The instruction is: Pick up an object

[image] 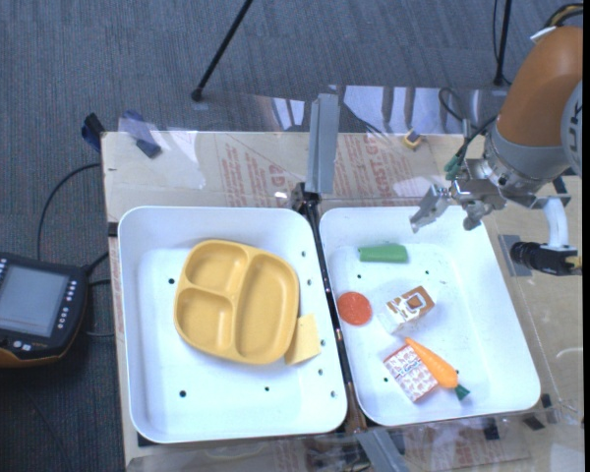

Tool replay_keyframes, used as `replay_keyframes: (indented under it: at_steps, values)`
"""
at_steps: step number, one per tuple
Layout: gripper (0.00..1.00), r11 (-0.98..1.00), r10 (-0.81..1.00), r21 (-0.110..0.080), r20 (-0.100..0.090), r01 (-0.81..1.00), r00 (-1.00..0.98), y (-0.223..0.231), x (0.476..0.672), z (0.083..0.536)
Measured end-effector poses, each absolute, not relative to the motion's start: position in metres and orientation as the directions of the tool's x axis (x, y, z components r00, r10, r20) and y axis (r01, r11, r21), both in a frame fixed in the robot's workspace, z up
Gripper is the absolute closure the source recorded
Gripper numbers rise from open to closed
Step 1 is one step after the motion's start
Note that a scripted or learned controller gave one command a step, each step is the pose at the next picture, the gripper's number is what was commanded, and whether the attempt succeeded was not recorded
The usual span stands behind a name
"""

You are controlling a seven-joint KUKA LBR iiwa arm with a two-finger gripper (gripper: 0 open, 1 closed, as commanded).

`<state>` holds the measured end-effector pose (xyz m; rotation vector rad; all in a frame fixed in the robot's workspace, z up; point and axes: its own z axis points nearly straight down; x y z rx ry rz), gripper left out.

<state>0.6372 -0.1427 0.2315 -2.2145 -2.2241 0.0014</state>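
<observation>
1. Gripper (450,205) hangs over the far edge of the right bin (511,313), toward its far-right corner. Two fingers visible, spread apart, nothing between them.
2. Candidate objects all lie in the right bin: green block (383,253) near the far edge; red disc (354,308) against the left wall; small carton (411,306) mid-bin; carrot (437,365) lying partly across a red-patterned packet (408,374) toward the near edge.
3. Nearest to the jaws: the green block, offset toward the bin's left wall and slightly toward its near edge. Its long axis runs parallel to the far edge.
4. Judgement: a grasp on it calls for a short shift leftward and a descent, fingers closing across the short side.
5. Left bin (147,362) holds a yellow divided tray (238,301) and a yellow wedge (305,339), well apart from the gripper.
</observation>
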Motion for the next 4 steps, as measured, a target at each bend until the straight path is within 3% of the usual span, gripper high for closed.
replay_keyframes:
  at_steps: [1,2,3,4]
  values:
    - [0.00,0.077,0.997,-0.015,0.006,0.997,-0.077,-0.151,0.543,0.133]
    - [0.00,0.195,0.981,0.004,0.002,0.981,-0.195,-0.155,0.478,0.091]
    - [1.00,0.187,0.982,0.007,0.001,0.982,-0.187,-0.158,0.478,0.101]
    - [1.00,0.191,0.982,0.006,0.001,0.982,-0.191,-0.083,0.551,0.208]
